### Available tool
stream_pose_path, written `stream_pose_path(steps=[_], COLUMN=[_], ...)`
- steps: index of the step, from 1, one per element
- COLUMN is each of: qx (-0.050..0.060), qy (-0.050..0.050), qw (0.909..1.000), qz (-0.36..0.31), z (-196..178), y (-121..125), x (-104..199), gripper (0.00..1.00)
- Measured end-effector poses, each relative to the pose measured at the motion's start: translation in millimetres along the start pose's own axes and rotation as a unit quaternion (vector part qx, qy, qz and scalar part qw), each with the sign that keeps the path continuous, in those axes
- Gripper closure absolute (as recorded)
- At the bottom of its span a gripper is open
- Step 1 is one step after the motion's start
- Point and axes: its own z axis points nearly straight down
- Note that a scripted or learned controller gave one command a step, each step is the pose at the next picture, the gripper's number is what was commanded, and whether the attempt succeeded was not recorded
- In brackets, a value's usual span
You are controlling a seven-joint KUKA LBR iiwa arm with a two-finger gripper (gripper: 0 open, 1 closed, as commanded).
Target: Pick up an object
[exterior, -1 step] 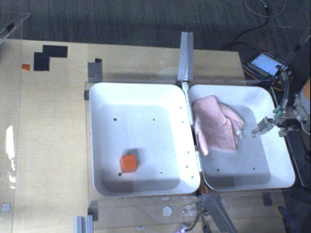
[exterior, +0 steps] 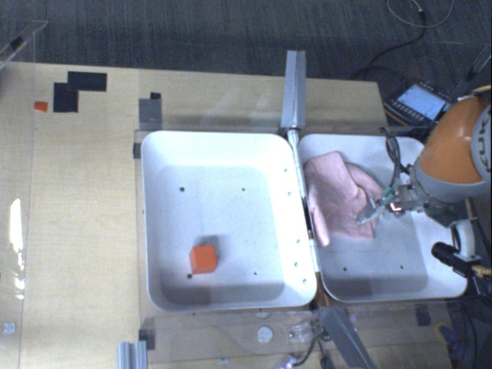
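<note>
A robotics lab: 2 white bins (exterior: 223,148) on a wooden bench (exterior: 77,229), cables (exterior: 419,10) over grey carpet.

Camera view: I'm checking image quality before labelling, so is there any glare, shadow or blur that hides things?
Camera view: a glare streak on the bench at the left; the block is sharp, with a small shadow beneath; soft shadow along the right bin's near wall; the pincer over the cloth is small and slightly blurred.

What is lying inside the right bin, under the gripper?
A crumpled pink cloth lies in the right bin, against its left wall. The gripper is at the cloth's right edge. Whatever may lie beneath the cloth is covered.
</note>
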Motion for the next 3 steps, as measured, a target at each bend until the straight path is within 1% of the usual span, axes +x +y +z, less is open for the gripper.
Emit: stream_pose_path(steps=[1, 2, 3], qx=[-0.002, -0.007, -0.001], qy=[-0.001, -0.002, 0.000], qw=[0.9995, 0.9995, 0.9981], qz=[-0.031, -0.032, -0.062], z=[8.4, -4.9, -88.2], y=[29.3, 33.0, 33.2], x=[16.3, 16.6, 90.4], gripper=[0.00, 1.00, 1.00])
